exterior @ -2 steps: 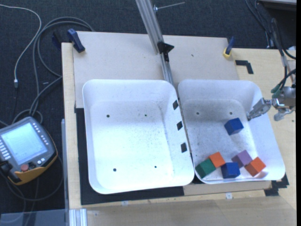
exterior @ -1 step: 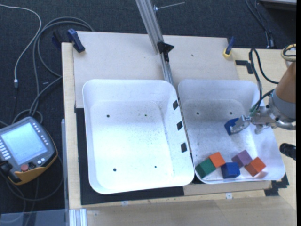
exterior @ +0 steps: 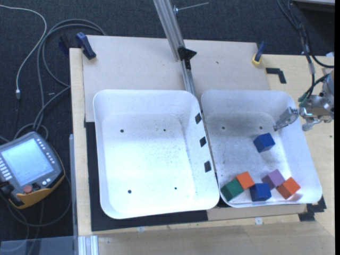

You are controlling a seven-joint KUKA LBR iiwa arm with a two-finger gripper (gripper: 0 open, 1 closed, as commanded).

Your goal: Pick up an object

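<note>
The right bin (exterior: 297, 147) holds several cubes. A blue cube (exterior: 264, 142) lies alone near its middle right. Along the front wall sit a green cube (exterior: 231, 188), an orange cube (exterior: 245, 180), a second blue cube (exterior: 260, 191), a purple cube (exterior: 275, 178) and an orange-red cube (exterior: 288, 187). My gripper (exterior: 296, 122) hangs over the bin's right rim, up and to the right of the lone blue cube. It is open, with nothing between its fingers (exterior: 283, 120).
The left bin (exterior: 106, 142) sits beside the right one. A slanted metal rail (exterior: 172, 31) runs down to the gap between the bins. Blue and yellow clamps (exterior: 85, 44) hold the board's far corners. A teach pendant (exterior: 26, 166) lies at the left.
</note>
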